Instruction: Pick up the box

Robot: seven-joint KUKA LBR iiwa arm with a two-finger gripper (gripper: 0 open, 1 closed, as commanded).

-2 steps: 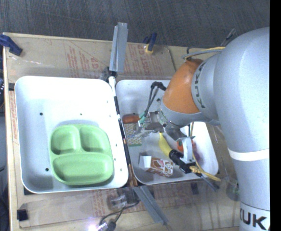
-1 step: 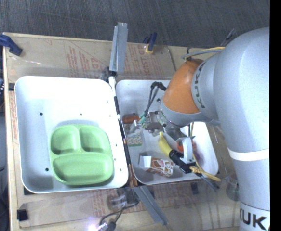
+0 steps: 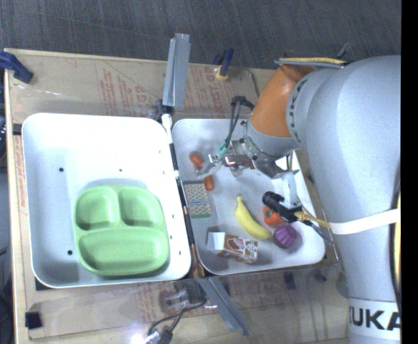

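The small brown printed cardboard box (image 3: pixel 239 248) lies near the right bin's front wall, beside a yellow banana (image 3: pixel 251 219). The metal two-finger gripper (image 3: pixel 220 159) hovers farther back near a small orange ball (image 3: pixel 196 160); its state I cannot tell.

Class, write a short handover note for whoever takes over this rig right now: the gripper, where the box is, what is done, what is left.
Gripper: low over the far part of the right bin, nothing seen between its fingers.
Box: lying at the near edge of that bin, beside the banana, apart from the gripper.
Done: nothing picked yet.
Left: move to the box, grasp it, lift.
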